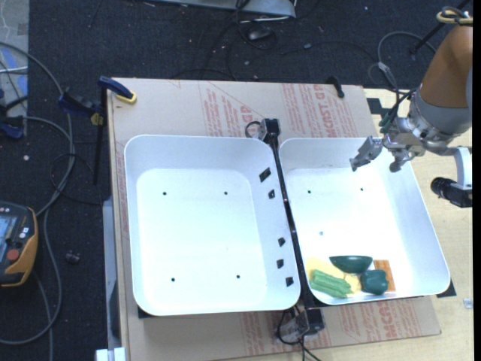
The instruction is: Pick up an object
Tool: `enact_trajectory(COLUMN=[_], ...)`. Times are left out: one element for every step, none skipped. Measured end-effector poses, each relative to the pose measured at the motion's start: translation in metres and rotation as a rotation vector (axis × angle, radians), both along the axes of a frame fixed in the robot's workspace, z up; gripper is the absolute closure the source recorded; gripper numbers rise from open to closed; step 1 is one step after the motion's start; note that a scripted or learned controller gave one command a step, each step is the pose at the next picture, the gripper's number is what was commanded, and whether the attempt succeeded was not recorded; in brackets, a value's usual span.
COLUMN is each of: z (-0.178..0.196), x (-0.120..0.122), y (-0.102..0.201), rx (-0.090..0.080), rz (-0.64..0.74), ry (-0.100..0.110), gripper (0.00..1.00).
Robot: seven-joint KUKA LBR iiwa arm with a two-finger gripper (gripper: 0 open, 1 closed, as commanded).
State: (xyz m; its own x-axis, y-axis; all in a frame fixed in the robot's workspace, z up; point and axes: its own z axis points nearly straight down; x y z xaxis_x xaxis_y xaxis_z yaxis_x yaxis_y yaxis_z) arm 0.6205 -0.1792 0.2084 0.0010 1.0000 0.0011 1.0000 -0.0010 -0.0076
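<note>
Both bins are plain white: the left bin (pixel 143 164) and the right bin (pixel 421 224), each dotted with a few small dark marks. The right bin holds a dark green bowl-shaped piece (pixel 351 262), a lighter green ridged piece (pixel 331 283), a teal lump (pixel 374 281), a pale yellow piece (pixel 319 267) and an orange piece (pixel 385 268). The bench board (pixel 195 100) is tan with faded red lettering. The arm (pixel 449 66) is orange above grey, over a black floor (pixel 60 43).
</note>
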Motion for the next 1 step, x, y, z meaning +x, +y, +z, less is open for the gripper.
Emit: enact_trajectory(z=[0.0045], x=[0.0017], y=[0.0002], rx=[-0.001], rz=[0.001], ry=[-0.008], gripper=[0.0])
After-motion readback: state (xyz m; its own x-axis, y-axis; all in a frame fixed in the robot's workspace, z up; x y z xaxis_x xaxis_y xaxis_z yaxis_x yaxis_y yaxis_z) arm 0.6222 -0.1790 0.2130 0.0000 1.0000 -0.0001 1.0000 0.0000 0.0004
